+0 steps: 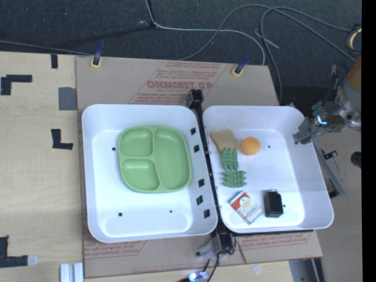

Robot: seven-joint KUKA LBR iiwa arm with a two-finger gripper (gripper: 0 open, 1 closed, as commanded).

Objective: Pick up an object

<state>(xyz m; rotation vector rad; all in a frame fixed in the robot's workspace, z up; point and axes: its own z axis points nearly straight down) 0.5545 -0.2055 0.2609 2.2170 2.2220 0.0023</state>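
— Jaws (302,135)? You can't tell their state; they blur over the right white plastic bin's (311,207) rim.
— Inside?
— Your small orange ball (251,146), beside a tan block (222,139).

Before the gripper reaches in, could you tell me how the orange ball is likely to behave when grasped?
The orange ball looks round and smooth, so it will probably roll if nudged. It sits free on the right bin floor, so fingers may push it away.
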